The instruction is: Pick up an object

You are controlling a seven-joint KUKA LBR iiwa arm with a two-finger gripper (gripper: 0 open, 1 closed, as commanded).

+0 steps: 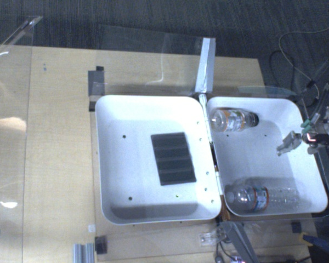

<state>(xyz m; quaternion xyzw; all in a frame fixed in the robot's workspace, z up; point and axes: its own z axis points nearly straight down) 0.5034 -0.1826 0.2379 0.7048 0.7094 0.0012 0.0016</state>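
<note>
Bottles: one [234, 119] at right bin's [263, 158] far-left corner, another [260, 197] along near wall. Gripper [288, 142] mid-right, finger spread unreadable. Best approach: centre over near bottle's body, close across its width.

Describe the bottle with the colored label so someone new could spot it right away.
Find the right-hand white bin. A clear plastic bottle lies on its side along that bin's near edge. Unlike the smaller bottle at the far edge, it wears a label with red and blue on it.

Probably a robotics lab: wooden bench [49, 163], white bins [107, 147], loose cables [296, 43].
</note>
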